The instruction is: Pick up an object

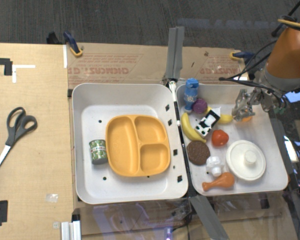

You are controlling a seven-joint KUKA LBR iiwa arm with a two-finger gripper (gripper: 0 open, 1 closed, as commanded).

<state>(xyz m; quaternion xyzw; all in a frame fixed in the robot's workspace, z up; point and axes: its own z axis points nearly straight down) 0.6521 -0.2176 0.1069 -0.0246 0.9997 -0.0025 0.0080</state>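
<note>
My gripper (244, 107) hangs low over the back right of the right bin (275, 149), with a small orange object (243, 116) right under its tip. Whether that object is held cannot be made out. To its left lie a small yellow piece (226, 118), a black-and-white toy (207, 123), a banana (188, 128), a purple ball (200, 105) and a blue bottle (191, 90). Closer to the front are a red tomato (220, 138), a brown cookie (198, 153), a white round lid (245, 159) and an orange drumstick (219, 182).
The left bin (85, 114) holds a yellow divided plate (138, 145) and a green can (97, 151). Scissors (15, 129) lie on the cardboard at the far left. A grey divider (174, 49) stands behind the bins, and cables trail from the arm (286, 54) on the right.
</note>
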